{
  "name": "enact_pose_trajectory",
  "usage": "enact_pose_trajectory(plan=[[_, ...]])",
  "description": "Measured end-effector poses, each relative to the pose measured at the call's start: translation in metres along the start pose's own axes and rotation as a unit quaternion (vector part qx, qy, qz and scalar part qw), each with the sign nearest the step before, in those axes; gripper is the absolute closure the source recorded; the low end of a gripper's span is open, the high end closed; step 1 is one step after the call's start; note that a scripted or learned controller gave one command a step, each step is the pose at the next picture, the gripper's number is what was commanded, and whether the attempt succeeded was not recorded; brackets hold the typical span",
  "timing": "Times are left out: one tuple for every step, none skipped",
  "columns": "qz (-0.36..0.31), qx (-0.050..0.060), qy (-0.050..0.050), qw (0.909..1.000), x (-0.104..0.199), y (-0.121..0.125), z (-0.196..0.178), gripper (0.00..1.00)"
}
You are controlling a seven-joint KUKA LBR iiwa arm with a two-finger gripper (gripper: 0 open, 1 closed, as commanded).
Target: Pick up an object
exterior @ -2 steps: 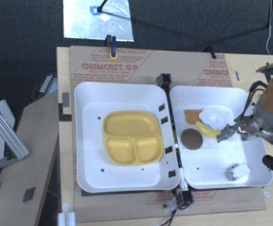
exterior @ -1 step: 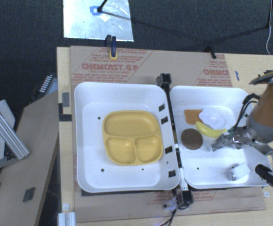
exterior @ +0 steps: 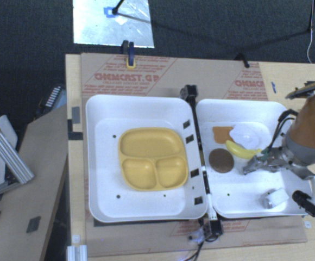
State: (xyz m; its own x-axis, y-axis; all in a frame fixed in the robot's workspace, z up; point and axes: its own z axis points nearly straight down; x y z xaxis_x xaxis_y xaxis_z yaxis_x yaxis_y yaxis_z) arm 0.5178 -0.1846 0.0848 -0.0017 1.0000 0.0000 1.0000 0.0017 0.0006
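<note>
The right bin [exterior: 238, 201] holds a yellow banana [exterior: 238, 149], a round brown disc [exterior: 221, 160], a flat orange piece [exterior: 220, 133], a white crumpled-looking object [exterior: 248, 136] and a small white item [exterior: 274, 198] near the front. My gripper [exterior: 250, 166] reaches in from the right and sits low over the bin floor. It is just right of the brown disc and right below the banana's right end. Nothing shows held in it.
The left bin [exterior: 100, 145] carries a yellow divided plate [exterior: 151, 157]. A black divider with clips [exterior: 195, 145] runs between the bins. The arm's orange band [exterior: 312, 126] hangs over the right bin's right side. A yellow clamp [exterior: 130, 56] sits at the bench's back edge.
</note>
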Motion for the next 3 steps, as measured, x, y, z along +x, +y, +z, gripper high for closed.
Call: enact_pose_trajectory(plan=[[0.0,-0.001,-0.001,1.0,0.0,0.001,-0.011,1.0],[-0.001,-0.001,0.0,1.0,-0.002,0.003,-0.052,1.0],[-0.001,-0.002,-0.001,1.0,0.007,0.003,-0.099,1.0]])
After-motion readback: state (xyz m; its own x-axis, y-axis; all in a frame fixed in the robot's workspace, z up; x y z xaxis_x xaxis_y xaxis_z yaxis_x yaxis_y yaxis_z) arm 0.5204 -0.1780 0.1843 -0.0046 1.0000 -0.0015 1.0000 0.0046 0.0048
